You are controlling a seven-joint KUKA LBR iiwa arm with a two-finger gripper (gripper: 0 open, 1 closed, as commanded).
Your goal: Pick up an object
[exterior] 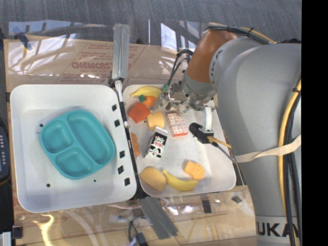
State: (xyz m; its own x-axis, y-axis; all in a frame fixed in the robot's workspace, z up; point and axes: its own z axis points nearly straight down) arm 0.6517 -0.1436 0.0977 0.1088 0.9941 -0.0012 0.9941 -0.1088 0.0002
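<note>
My gripper (pixel 168 97) hangs over the far part of the right bin (pixel 221 158), beside a small orange fruit (pixel 149 101) and a yellow banana (pixel 145 91). Just left of these lies a red block (pixel 138 112). A pale yellow piece (pixel 156 120) and a pink-and-white box (pixel 177 124) lie below the gripper. A black-and-white carton (pixel 158 144) sits mid-bin. Near the front edge rest a tan round item (pixel 152 178), a second banana (pixel 180 183) and an orange waffle-like square (pixel 194 170).
The left bin (pixel 25 188) holds a teal divided plate (pixel 77 143). A thin orange strip (pixel 135 143) lies along the right bin's left wall. The grey arm (pixel 256 96) covers the right bin's right side. A black cable end (pixel 201 132) hangs near the pink box.
</note>
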